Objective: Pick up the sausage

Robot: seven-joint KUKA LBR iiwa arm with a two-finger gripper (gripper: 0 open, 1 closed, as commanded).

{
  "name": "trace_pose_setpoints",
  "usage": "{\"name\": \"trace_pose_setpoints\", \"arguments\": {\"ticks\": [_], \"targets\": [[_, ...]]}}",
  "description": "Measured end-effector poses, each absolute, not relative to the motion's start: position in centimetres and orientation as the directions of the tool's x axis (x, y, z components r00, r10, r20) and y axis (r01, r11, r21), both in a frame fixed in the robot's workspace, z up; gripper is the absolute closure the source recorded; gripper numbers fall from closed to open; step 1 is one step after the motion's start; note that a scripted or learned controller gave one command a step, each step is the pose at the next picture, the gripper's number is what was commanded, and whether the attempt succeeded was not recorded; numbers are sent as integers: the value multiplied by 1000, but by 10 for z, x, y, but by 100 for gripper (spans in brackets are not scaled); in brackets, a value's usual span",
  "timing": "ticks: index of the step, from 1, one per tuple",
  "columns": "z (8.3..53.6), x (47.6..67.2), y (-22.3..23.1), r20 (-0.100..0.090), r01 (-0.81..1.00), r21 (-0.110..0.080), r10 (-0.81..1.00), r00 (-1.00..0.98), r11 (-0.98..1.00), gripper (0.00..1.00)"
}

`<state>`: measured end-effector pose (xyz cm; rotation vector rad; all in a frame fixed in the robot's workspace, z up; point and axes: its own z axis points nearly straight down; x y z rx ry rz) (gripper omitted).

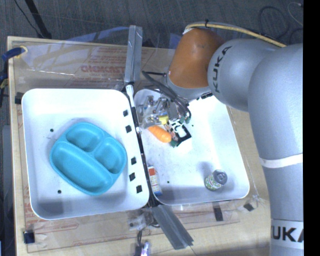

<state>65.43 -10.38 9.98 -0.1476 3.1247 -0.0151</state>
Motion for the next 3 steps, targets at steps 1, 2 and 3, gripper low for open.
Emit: {"name": "trace_pose_setpoints", "arguments": {"ticks": [1, 2, 3], "targets": [[105, 646, -109, -2, 249, 0, 249, -968, 968, 100], [95, 652, -105, -8, 435, -6, 435, -901, 901, 100], [95, 642, -103, -9, 659, -8, 659, -752, 752, 100]]}}
